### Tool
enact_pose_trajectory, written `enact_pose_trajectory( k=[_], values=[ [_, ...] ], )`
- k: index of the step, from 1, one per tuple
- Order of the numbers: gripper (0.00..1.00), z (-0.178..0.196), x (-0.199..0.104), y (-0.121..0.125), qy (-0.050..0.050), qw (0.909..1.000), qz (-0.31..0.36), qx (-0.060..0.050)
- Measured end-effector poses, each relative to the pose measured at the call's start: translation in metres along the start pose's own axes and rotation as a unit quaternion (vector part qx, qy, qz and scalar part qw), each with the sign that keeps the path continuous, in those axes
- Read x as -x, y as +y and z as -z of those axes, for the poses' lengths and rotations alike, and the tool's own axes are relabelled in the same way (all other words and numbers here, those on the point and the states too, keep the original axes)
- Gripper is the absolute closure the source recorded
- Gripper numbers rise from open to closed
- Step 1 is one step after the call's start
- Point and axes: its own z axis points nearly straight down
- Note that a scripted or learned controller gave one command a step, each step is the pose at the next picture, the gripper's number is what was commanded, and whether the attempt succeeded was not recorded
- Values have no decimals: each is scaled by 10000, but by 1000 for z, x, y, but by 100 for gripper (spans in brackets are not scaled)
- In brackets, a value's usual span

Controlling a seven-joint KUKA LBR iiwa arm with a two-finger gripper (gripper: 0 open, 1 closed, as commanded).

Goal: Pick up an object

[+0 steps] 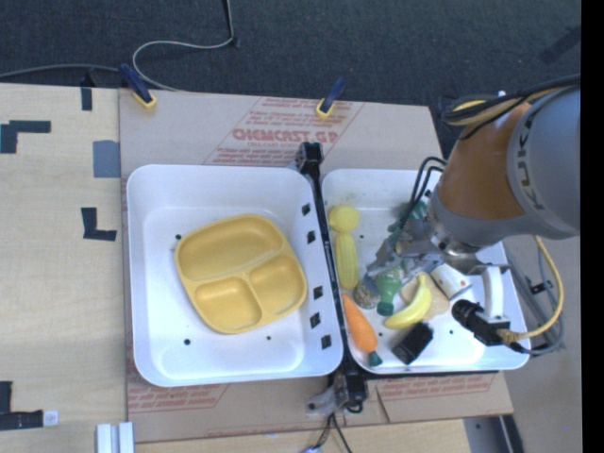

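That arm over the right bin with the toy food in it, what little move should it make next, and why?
Probably a short straight drop. The end effector hangs low over the right white bin, just above a small teal and grey object, with the curved yellow toy banana beside it. Nothing visibly sits between its fingers, so it likely needs to get lower before closing.

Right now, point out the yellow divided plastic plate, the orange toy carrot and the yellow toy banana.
yellow divided plastic plate (242, 274), camera view, on its central ridge.
orange toy carrot (359, 327), camera view, middle of its body.
yellow toy banana (413, 309), camera view, on its curved middle.
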Motion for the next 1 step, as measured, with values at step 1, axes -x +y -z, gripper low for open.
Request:
enact_pose_trajectory(
  k=[1],
  values=[
    [100,34,-51,38,-3,10000,-2,-1]
  ],
)
